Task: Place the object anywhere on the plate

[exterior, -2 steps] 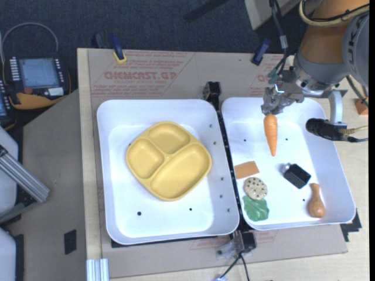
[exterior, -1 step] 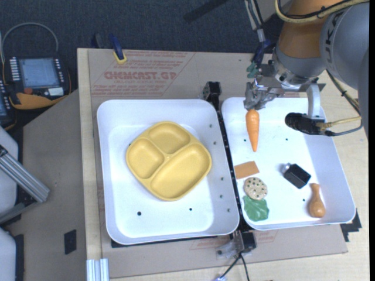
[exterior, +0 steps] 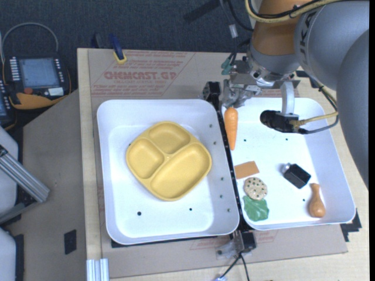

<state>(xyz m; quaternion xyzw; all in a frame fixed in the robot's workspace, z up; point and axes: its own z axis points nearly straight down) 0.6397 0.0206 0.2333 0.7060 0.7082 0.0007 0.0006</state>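
Note:
A yellow plate [exterior: 169,160] with three compartments lies in the middle of the left bin [exterior: 117,122]. My gripper [exterior: 231,105] is at the far end of the wall between the two bins, shut on the top of an orange carrot [exterior: 231,129]. The carrot hangs point down from the fingers, over the left edge of the right bin [exterior: 328,151]. It is to the right of the plate and apart from it.
In the right bin lie a brown square slab [exterior: 246,169], a speckled cookie [exterior: 255,188], a green leafy piece [exterior: 256,209], a black block [exterior: 296,175] and a tan gourd-shaped piece [exterior: 316,201]. A blue-and-yellow clip [exterior: 118,50] sits at the board's far edge.

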